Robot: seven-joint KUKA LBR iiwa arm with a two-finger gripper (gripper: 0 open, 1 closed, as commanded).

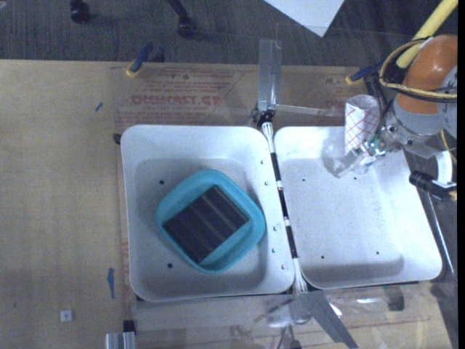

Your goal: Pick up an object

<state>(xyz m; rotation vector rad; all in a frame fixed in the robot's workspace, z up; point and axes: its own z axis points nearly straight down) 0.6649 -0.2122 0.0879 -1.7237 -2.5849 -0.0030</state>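
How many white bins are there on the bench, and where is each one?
2. The left bin holds a blue dish with a dark ridged insert. The right bin lies beside it, touching along the middle edge; the arm hangs over its upper right corner.

You see arm [429, 86] at right side: grey body, round orange band on top. Yellow and black cables loop around orange part. Silver metal bits sit below band. Black part with white patch sticks out lower down. Gripper [374, 145] end looks small, dark, blurry, hard to make out.
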